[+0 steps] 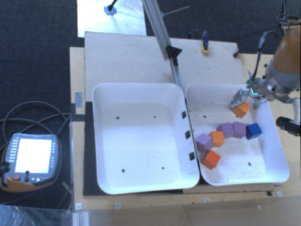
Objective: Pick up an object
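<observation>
Reaching in from the right: grey arm with orange band (pixel 288 55), metal two-finger end effector (pixel 242 102) low over the upper part of the right shallow white plastic bin (pixel 277 166). Clamped, as far as visible, on a small orange cube (pixel 241 109), which sits right at the fingertips and appears raised a little off the bin floor; exact contact hard to make out at this size.

Lower in the same bin, a loose cluster: blue cube (pixel 253 130) near the right wall, two purple cubes (pixel 233 129) touching side by side just left of it, a second orange cube (pixel 217 138) against them, a paler purple cube (pixel 204 141) beside that, and a third orange cube (pixel 211 159) tilted just below, near the left wall.

Left shallow white plastic bin (pixel 101 107) touching the right one along the shared edge, both on the light wooden surface (pixel 131 55). On the dark floor at far left, a grey and orange handheld control pendant with a pale screen (pixel 30 161), cable looped around it.
</observation>
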Motion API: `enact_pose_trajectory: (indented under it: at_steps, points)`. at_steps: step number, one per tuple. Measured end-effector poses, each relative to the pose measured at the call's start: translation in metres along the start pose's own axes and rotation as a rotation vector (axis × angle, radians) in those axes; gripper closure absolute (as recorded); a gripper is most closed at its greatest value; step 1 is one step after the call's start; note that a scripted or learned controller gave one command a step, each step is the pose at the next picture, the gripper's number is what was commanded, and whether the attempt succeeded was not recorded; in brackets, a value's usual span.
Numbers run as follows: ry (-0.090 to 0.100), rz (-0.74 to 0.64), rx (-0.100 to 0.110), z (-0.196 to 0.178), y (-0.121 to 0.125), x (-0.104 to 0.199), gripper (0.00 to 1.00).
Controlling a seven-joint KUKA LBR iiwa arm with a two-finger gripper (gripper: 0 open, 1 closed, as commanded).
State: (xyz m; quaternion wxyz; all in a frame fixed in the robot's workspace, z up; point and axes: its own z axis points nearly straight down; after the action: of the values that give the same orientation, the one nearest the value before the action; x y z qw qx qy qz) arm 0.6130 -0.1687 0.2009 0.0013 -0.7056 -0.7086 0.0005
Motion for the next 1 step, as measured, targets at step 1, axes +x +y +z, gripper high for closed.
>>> enact_pose_trajectory:
  at_steps: [1]
  points:
    - [-0.001, -0.001, -0.004, -0.0023, 0.0009, 0.0000, 0.00]
